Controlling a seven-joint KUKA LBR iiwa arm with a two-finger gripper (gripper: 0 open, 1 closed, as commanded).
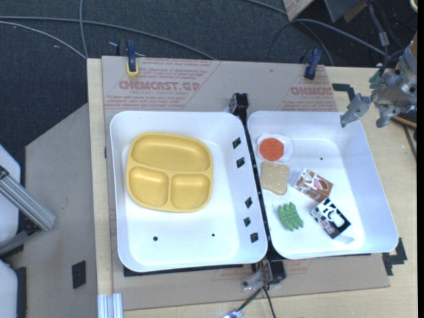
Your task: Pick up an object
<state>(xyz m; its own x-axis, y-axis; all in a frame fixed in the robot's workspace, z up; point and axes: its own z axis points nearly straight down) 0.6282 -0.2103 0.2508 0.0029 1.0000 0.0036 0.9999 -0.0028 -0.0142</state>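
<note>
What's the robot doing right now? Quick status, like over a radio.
Gripper open, at right bin's upper right rim, holding nothing. Toy food items untouched in right bin. Nothing in the way.

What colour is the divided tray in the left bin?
Yellow. The divided tray, with three compartments, shows best in the camera view.

A robotics lab, plainly: two white bins [132, 244] clamped to a board [199, 78] on the counter [86, 197], blue clamps [132, 58] along the top, cables [86, 18] trailing over dark carpet [40, 78], upper left.
</note>
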